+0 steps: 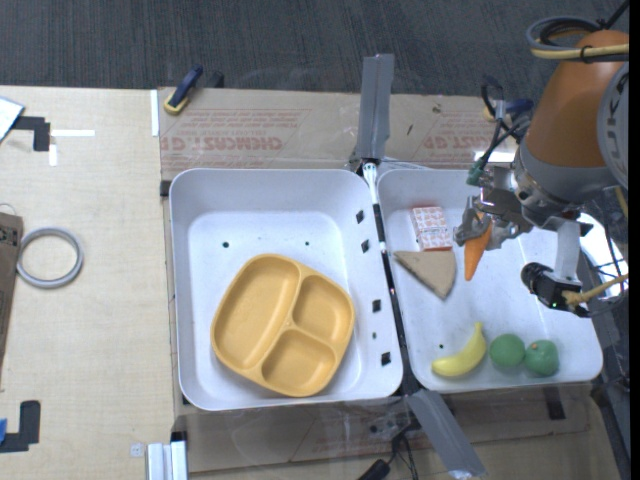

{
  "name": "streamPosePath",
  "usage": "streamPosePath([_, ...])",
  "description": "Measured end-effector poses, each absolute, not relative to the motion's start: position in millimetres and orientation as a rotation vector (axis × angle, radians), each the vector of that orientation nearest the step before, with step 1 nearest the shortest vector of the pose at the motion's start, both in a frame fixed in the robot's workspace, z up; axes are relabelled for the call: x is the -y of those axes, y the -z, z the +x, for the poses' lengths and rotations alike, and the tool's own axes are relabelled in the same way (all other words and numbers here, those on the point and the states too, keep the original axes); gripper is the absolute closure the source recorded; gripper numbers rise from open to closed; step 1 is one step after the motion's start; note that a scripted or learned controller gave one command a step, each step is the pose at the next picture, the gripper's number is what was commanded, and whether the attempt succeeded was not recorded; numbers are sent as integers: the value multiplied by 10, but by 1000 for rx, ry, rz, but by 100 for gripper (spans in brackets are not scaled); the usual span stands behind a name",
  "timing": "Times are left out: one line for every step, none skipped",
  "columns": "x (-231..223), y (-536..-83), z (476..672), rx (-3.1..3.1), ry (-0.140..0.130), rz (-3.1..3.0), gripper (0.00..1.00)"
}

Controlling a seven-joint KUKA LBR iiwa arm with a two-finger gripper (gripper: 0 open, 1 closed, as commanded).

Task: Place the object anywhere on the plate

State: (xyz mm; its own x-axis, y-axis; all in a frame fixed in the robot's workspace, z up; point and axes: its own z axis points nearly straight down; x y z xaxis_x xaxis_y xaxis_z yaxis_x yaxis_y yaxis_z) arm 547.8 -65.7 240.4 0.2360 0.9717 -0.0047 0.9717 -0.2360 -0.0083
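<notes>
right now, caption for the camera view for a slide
Claw holding a carrot above the right bin; yellow plate waits in the left bin.

We see a small orange carrot (pixel 474 252) in the right bin, hanging point-down between the fingers of the gripper (pixel 477 230), just right of the tan wedge. The yellow three-compartment plate (pixel 284 324) lies flat in the left bin, toward its near side.

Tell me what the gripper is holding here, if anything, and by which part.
The gripper holds the orange carrot by its thick upper end; the pointed tip hangs down over the right bin.
</notes>
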Motion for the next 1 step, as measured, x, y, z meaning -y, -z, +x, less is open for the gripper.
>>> streamPosePath([658, -2404, 5478, 1939, -14, -2467, 0])
